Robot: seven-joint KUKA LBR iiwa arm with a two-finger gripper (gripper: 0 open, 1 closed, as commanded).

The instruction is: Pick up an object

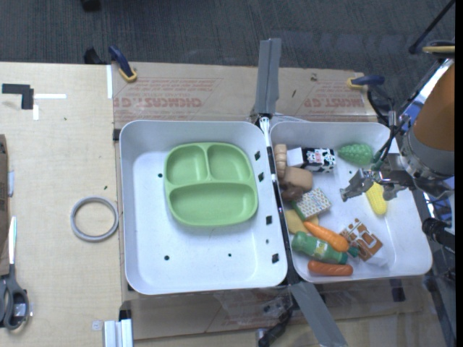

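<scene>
The right bin (405, 262) holds several toy foods. Among them are a yellow corn piece (377, 202), a green leafy item (354, 152), a black-and-white carton (319, 158), a brown bread piece (295, 179), a checkered block (312, 203), a carrot (329, 235), a green bottle (317, 246), a red sausage (330, 268) and an orange-and-white lattice piece (360, 241). My gripper (367, 183) hangs low over the bin's right-centre, right at the upper end of the yellow corn piece. Whether it touches the corn I cannot make out. The arm comes in from the right edge.
The left bin (137, 251) carries a green divided plate (211, 183). On the bench to the left lie a grey tape ring (94, 217) and scissors (13, 298). Clamps (124, 68) sit on the cardboard behind the bins. A grey divider strip (268, 85) runs between the bins.
</scene>
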